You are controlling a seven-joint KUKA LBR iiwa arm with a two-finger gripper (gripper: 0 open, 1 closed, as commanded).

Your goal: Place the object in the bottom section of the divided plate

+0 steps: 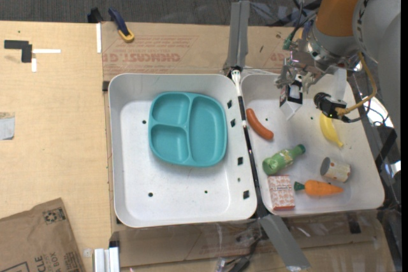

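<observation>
Divided plate (188,129) in left bin (127,156); sausage (259,124) in right bin (363,156).

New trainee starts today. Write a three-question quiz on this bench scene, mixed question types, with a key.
1. True or false: the teal divided plate sits in the left bin.
2. Which item lies nearest the claw? A) carrot B) sausage C) green bottle
3. Fill in: the banana lies in the ____ bin.

Key: 1 true; 2 B; 3 right.
</observation>
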